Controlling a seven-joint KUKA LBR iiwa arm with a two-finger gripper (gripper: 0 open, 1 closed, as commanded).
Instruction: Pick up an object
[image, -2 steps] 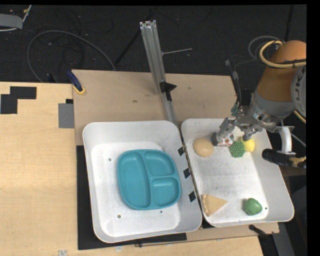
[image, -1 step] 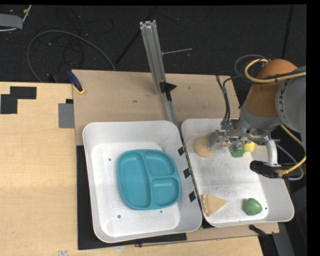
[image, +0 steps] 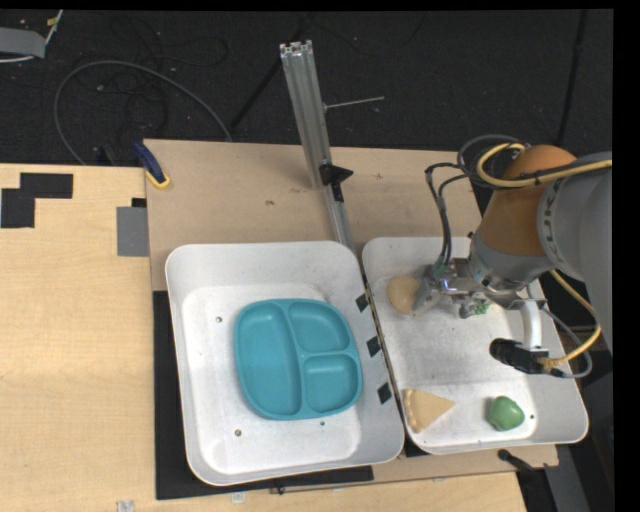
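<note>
Tan, a rounded object (image: 401, 295) lies at the right bin's (image: 450, 355) upper left, just beside the end effector (image: 440, 287); its grip state cannot be told.

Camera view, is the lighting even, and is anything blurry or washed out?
Camera view: even light on both bins, mild glare whitening the left bin; teal tray sharp; gripper area soft and cluttered; background past the bench dark.
</note>
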